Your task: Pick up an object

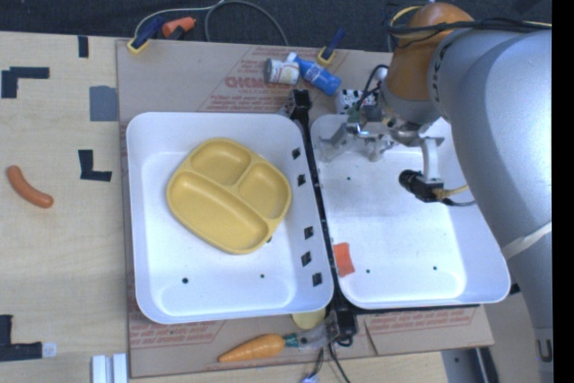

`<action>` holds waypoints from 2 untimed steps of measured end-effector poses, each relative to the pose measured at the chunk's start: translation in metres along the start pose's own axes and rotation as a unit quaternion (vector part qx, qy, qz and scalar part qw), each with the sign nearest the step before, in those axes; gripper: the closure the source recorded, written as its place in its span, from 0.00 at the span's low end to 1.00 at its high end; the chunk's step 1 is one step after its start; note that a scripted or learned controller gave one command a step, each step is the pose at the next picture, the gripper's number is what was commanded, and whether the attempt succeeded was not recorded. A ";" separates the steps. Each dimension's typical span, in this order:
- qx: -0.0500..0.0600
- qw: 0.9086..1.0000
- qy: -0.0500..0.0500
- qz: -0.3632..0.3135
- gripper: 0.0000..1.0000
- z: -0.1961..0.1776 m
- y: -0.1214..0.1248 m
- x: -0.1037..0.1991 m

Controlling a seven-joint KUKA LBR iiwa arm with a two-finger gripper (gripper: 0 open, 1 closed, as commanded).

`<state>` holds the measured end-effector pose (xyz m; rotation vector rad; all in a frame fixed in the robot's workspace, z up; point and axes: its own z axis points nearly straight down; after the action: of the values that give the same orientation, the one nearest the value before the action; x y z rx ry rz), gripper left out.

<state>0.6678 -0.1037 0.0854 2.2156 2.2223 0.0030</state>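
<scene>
hangs low at twelve o'clock of the right shallow white bin (408, 269): grey two-finger tool (363, 134), opening impossible to tell, nothing seen held. lies at nine o'clock in the left shallow white bin (148, 282): yellow divided plastic plate (229, 193). risks closing on air or scraping the bin wall.

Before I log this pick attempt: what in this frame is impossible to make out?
- Gripper, camera view: its fingers merge with cables and the wrist above; open or shut is unreadable.
- Far corner of right bin: covered by the arm.
- Yellow item below left bin: mostly hidden by the rim.
</scene>
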 end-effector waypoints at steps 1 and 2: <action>0.001 1.000 -0.001 0.001 0.00 -0.001 -0.018 0.009; 0.002 1.000 0.001 0.000 0.00 0.000 0.001 0.005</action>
<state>0.6692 -0.0989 0.0853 2.2186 2.2238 0.0009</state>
